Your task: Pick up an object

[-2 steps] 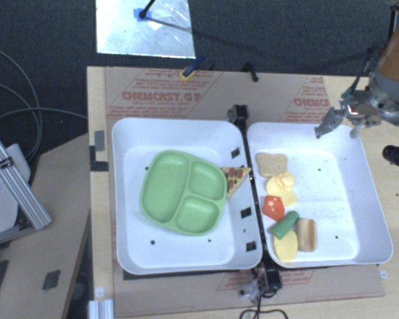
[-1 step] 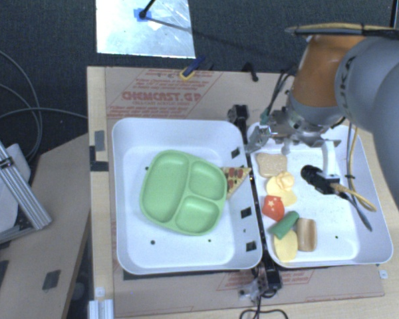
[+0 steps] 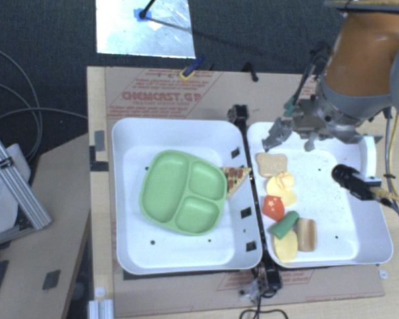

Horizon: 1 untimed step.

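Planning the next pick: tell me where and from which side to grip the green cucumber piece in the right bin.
Grip the green cucumber piece across its short width, descending from above. It lies flat and slanted, its lower end touching the yellow piece and the brown roll close beside it, so set the fingers across its upper half.

Green divided plate in left bin, pizza slice at its right edge; toast, tomato, cucumber, bread roll in right bin; gripper above the far rim.
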Available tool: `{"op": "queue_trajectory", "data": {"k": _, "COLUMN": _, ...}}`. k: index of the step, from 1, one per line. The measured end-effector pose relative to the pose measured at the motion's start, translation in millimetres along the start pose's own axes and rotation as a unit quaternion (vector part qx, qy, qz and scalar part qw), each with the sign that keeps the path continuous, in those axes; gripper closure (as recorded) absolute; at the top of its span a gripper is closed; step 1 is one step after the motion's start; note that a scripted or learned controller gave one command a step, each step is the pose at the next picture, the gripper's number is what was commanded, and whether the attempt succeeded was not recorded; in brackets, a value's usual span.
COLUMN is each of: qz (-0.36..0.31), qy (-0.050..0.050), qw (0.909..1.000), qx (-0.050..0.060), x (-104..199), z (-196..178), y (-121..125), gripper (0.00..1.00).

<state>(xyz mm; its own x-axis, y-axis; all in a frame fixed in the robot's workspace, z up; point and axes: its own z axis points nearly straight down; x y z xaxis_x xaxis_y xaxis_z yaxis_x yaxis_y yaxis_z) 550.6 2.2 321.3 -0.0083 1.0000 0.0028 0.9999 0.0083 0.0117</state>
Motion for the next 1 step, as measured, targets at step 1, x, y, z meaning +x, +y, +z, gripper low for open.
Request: {"op": "queue_trajectory", "data": {"k": 1, "qz": -0.002, "qy": 0.001, "qw": 0.9999, "qx": 0.011, "x": 94.0, "z": 99.0, "y": -34.3, "gripper": 0.00}}
